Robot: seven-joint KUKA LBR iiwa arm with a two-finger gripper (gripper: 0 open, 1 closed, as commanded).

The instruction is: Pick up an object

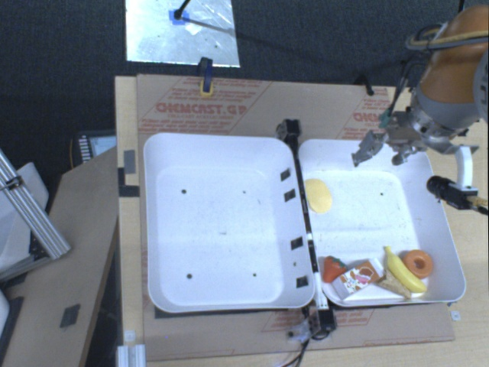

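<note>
1. 2 white bins sit side by side; the right bin (439,228) holds every object.
2. Gripper (382,151) hangs above the right bin's far edge, fingers apart, gripping nothing.
3. Yellow disc (318,196) lies near the divider; banana (403,270), orange ring (418,264), red piece (334,269) and packet (358,277) cluster at the near edge.

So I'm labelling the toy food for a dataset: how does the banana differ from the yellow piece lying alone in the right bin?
The banana is long, curved and bright yellow; the yellow piece is a rounded oval and paler. The banana lies packed among other items at the right bin's near edge; the yellow piece lies apart, by the divider wall. Both are yellow and rest in the right bin.
</note>
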